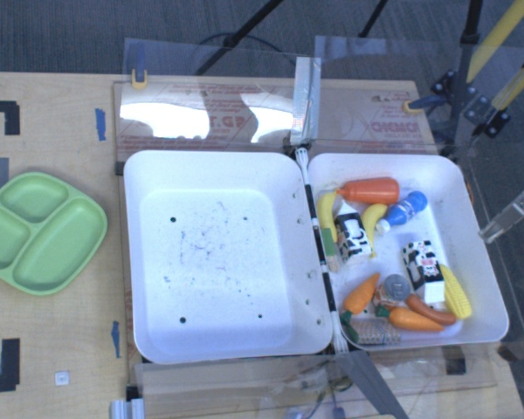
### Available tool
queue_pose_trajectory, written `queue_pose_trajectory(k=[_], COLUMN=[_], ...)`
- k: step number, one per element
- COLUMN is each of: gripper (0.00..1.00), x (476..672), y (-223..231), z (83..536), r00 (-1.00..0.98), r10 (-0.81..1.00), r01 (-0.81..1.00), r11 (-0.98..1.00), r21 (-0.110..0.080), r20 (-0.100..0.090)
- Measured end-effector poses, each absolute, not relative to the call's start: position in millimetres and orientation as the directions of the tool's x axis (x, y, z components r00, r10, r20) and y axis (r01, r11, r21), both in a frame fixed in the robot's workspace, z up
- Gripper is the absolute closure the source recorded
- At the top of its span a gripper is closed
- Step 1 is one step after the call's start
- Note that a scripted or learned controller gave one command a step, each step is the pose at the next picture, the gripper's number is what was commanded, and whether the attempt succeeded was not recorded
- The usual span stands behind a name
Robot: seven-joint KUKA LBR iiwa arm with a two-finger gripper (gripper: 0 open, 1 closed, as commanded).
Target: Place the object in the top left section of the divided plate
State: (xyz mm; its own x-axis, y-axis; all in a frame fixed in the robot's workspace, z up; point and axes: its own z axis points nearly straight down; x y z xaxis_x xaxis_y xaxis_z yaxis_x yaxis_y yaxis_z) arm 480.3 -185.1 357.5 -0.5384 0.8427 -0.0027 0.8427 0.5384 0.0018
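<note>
Green divided plate [42, 232] lies left of both bins; fingers' state untellable.

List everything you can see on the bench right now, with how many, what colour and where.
plate: 1, green, divided in three, on the bench left of the bins
left bin: 1, white, middle of the bench
right bin: 1, white, beside the left bin
sausage: 1, orange-red, top of the right bin
bananas: 2, yellow, upper right bin
blue bottle: 1, blue and white, upper right bin
cow toys: 2, black and white, middle of the right bin
carrots: 2, orange, lower right bin
corn: 1, yellow, right bin's right side
blue tape: 2 strips, blue, bench left of the left bin
</note>
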Motion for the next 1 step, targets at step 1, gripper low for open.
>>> queue_pose_trajectory(k=[1], gripper=[1.00], x=[481.8], y=[-185.7], z=[368.5], r00=[-0.538], r10=[0.843], r01=[0.843], r11=[0.538], r21=[0.006], r20=[-0.008])
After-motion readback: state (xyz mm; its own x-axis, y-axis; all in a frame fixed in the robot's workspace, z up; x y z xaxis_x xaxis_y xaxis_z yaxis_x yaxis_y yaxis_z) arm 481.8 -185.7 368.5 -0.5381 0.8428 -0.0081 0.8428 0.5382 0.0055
